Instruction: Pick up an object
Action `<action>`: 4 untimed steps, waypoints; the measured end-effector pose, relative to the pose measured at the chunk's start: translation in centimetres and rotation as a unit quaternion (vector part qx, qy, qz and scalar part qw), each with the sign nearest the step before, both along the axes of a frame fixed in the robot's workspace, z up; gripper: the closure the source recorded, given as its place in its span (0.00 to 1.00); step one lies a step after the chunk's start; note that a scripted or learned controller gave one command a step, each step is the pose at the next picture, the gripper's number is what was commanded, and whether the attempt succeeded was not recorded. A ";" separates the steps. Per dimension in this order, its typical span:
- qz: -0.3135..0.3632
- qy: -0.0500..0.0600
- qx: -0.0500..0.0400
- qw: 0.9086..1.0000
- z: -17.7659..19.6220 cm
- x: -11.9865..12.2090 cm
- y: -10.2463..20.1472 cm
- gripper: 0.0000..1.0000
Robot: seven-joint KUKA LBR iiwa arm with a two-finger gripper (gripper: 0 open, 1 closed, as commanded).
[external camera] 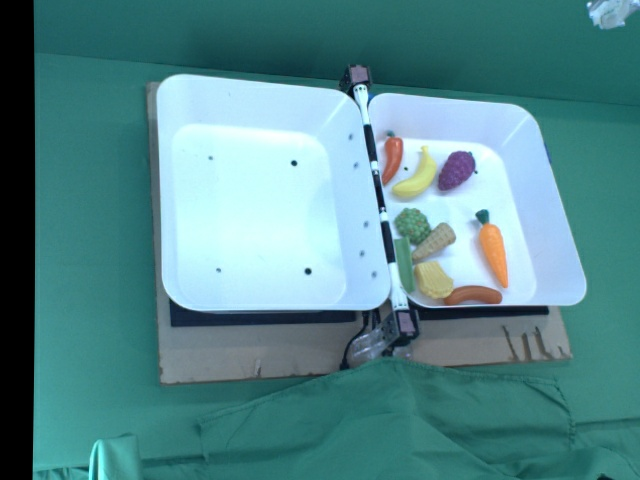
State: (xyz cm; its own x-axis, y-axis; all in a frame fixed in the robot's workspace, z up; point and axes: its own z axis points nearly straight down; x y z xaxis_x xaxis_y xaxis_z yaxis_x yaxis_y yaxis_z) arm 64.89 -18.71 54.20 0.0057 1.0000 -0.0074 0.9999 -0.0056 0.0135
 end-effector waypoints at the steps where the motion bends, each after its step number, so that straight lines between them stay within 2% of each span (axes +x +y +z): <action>1: -0.002 -0.003 -0.002 1.000 1.5 -0.1 -0.1 1.00; 4: -0.007 -0.014 -0.009 1.000 5.9 -0.3 -0.3 1.00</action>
